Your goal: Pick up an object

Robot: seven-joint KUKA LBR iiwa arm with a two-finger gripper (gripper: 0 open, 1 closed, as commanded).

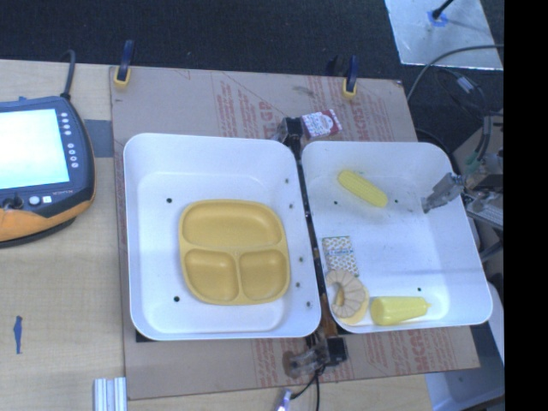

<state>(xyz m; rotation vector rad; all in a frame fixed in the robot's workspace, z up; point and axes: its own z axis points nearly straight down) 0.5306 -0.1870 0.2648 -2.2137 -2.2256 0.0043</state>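
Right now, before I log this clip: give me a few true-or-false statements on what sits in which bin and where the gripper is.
1. The yellow divided tray lies in the left bin. True.
2. The corn cob lies in the left bin. False: it lies in the right bin.
3. The gripper holds the yellow block. False: the block lies at the bin's near edge, apart from it.
4. The ring-shaped pastry lies beside the yellow block. True.

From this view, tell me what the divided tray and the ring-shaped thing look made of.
Divided tray: likely molded plastic; even matte yellow, smooth rounded compartments. Ring-shaped thing: uncertain, perhaps foam or rubbery plastic; pale tan, dull, ridged-looking surface, too small to be sure.
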